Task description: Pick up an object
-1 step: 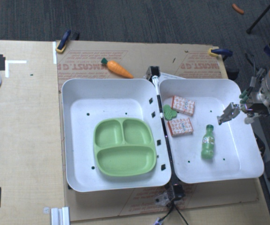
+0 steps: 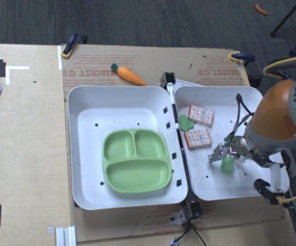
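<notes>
Jaws pinching a small green object [image 2: 228,164], low over the right bin [image 2: 209,188]

Grey arm with orange band [image 2: 283,119]: cut off by the right picture edge.
Pale green translucent object [image 2: 228,164]: upper part hidden under the metal two-finger gripper [image 2: 223,154]; shape unclear.
Printed red-and-white cartons [image 2: 200,115]: lettering too small to read.

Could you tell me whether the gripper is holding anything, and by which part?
It cannot be told. The gripper sits right over a green object in the right bin, but the view does not show whether that object is gripped.
</notes>
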`<state>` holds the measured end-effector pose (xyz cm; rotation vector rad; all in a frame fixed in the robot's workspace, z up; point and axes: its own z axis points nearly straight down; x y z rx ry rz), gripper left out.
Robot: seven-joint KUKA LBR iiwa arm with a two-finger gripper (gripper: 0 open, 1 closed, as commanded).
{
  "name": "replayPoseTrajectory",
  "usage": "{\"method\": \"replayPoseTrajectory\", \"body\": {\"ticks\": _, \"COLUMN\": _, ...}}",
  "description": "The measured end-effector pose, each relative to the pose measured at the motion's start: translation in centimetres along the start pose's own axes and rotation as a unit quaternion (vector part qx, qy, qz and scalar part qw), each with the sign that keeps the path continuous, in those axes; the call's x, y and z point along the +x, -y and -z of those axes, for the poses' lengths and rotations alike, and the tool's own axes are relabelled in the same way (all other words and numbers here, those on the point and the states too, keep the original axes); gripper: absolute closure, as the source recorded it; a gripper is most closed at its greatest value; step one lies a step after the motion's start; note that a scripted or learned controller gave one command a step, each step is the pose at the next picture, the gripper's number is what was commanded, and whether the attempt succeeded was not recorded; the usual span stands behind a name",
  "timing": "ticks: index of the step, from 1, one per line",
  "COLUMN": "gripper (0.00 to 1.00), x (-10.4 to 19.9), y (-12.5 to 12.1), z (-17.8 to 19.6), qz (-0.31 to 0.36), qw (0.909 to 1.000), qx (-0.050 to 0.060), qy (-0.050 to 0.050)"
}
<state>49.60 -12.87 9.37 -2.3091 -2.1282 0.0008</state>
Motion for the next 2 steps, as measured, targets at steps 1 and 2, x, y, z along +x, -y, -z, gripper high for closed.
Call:
{"method": "replayPoseTrajectory", "body": {"ticks": 1, "gripper": 1.0, "x": 0.0, "y": -0.1, "z": 1.0, "qz": -0.001, "qw": 1.0, "qx": -0.001, "qy": 0.0}}
{"method": "replayPoseTrajectory", "body": {"ticks": 2, "gripper": 1.0, "x": 6.4, "y": 0.4, "z": 14.9, "qz": 0.06, "qw": 0.9982, "qx": -0.001, "qy": 0.001}}
